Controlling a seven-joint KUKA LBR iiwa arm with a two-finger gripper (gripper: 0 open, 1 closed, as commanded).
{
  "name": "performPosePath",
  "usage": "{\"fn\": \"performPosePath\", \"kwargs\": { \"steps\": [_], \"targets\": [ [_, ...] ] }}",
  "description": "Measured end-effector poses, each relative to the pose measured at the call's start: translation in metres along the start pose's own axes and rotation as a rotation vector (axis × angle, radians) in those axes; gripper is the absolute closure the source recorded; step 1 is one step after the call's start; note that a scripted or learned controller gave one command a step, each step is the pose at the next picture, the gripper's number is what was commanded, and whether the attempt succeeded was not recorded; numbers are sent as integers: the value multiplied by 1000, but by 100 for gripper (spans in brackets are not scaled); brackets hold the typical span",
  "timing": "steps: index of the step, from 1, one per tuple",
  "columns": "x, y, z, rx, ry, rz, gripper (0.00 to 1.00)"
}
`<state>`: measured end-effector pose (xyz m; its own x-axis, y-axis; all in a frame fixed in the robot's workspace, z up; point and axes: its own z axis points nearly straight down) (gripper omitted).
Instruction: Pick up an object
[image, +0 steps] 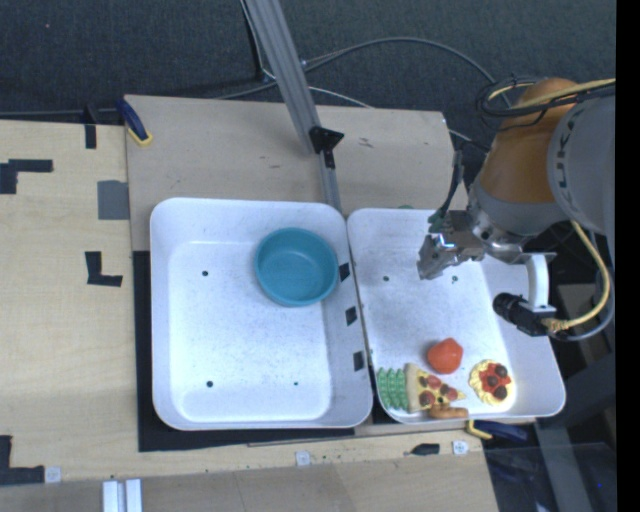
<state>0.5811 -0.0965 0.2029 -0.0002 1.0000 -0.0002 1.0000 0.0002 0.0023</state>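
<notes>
Camera view | jaws over right bin, opening cannot be told, nothing seen held | red ball, pizza slice near front | blue bowl in left bin

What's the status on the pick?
Tool above right bin, nothing visibly held. Red tomato, toy pizza slice near front. Path clear.

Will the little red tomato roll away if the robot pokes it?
Probably. The red tomato looks round, so a nudge could roll it. The pizza slice beside it might stop it. Its smooth-looking skin may slip between fingers.
</notes>
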Motion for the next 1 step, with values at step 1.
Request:
{"fn": "performPosePath", "kwargs": {
  "steps": [1],
  "targets": [
    [0, 2, -42, -1, 0, 0, 100]
  ]
}}
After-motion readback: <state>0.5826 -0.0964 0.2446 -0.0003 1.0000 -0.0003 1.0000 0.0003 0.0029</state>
